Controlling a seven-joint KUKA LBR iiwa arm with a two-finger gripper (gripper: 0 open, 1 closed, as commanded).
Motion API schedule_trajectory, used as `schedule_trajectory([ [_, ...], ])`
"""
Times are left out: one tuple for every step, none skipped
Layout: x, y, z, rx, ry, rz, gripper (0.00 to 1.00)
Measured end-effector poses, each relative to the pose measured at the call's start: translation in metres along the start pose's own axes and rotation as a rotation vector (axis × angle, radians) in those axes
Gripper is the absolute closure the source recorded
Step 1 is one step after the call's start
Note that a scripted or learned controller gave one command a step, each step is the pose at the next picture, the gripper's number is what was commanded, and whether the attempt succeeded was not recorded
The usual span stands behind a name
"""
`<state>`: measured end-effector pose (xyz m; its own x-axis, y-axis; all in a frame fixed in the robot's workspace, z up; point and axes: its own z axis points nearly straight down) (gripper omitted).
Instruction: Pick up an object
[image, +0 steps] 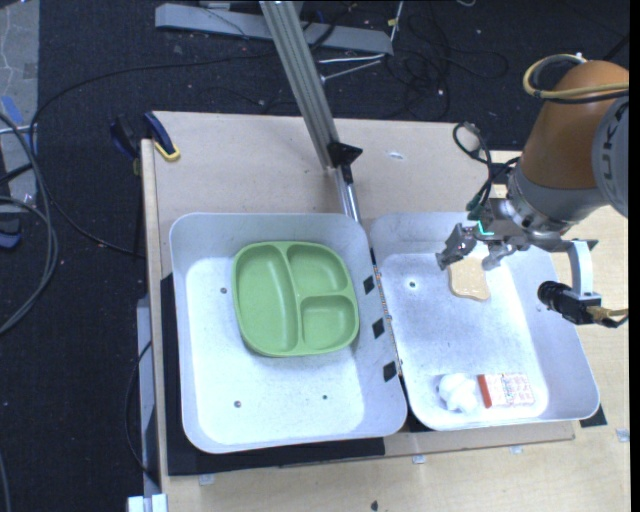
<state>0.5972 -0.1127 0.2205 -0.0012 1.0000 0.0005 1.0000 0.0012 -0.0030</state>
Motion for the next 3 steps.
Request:
schedule_trajectory([
  [0.0, 0.001, -0.001, -0.003, 0.0, 0.0, 0.0],
  [0.008, -0.002, 0.045, 0.001, 0.0, 0.001, 0.0],
  [0.002, -0.001, 0.107, 0.003, 0.0, 0.002, 0.0],
])
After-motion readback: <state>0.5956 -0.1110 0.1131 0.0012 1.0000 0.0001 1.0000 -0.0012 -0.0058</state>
